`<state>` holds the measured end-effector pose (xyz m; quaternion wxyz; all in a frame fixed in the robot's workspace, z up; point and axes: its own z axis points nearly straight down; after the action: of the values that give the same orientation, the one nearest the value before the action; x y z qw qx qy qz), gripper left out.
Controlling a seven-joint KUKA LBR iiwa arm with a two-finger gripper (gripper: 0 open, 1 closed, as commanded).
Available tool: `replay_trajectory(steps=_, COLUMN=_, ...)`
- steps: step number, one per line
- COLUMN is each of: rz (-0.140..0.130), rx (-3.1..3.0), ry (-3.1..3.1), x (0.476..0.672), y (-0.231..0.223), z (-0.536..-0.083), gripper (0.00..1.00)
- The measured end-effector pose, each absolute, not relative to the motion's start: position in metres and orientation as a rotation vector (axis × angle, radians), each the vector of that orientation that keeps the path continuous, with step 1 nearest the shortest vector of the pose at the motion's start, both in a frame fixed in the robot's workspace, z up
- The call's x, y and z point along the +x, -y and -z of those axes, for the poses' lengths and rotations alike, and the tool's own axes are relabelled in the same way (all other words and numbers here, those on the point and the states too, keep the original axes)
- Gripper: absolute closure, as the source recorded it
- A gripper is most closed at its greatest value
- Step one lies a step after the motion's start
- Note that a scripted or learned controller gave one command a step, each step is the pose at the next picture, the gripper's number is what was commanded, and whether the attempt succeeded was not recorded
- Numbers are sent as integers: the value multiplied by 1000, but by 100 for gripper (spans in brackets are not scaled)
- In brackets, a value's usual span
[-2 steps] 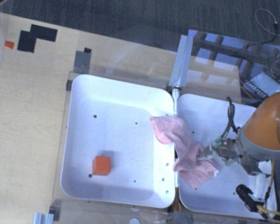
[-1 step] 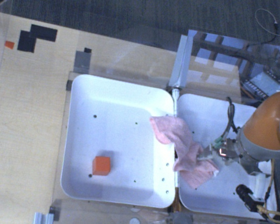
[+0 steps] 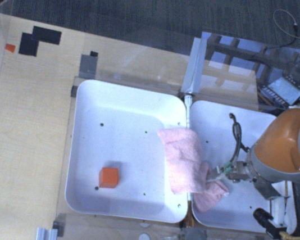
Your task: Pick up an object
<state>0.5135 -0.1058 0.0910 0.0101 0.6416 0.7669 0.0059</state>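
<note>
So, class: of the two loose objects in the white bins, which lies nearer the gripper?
The pink cloth, draped over the divider between the two bins, with its end right beside the gripper. The small orange block sits far off in the left bin.

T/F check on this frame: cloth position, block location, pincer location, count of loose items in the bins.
1. The pink cloth drapes across the divider between both bins. True.
2. The orange block lies in the right bin. False: it sits in the left bin, toward its near left part.
3. The pincer is over the right bin, at the cloth's right end. True.
4. The orange block touches the cloth. False: bare bin floor separates them.
5. Three loose items lie in the bins. False: two, the cloth and the block.
</note>
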Motion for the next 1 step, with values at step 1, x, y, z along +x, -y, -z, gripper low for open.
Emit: replay_trajectory(steps=1, rz=-24, rx=2000, ry=-2391, x=517, y=105, z=-101, gripper=100)
